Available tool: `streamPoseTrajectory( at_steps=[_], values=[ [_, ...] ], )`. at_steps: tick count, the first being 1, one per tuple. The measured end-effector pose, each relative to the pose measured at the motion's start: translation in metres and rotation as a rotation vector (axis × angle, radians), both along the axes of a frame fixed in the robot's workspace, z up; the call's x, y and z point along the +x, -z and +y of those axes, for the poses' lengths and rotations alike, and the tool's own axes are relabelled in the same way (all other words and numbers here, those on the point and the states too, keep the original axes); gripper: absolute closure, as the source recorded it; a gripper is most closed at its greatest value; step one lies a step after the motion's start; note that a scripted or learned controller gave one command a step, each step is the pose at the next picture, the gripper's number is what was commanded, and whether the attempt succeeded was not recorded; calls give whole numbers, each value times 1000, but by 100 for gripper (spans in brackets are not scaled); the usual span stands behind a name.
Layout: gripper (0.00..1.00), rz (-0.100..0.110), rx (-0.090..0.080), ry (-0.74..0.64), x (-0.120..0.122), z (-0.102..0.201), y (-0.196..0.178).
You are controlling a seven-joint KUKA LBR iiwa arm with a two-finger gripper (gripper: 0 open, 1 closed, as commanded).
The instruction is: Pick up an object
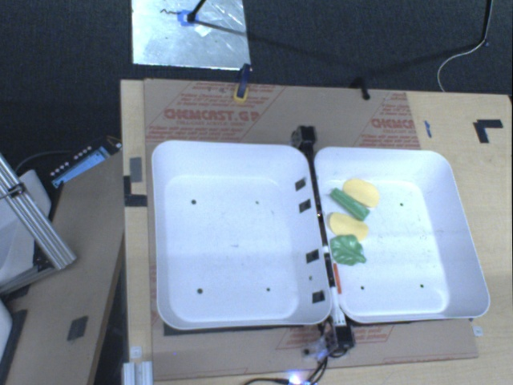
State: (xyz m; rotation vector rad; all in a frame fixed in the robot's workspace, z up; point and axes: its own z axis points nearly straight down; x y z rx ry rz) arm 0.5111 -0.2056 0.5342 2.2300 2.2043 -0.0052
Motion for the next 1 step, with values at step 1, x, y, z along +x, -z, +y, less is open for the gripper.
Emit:
streamPoseTrajectory(
  at_steps=[1],
  values=[
    [100,-1,5,-11,-26,-1,-1]
  ],
)
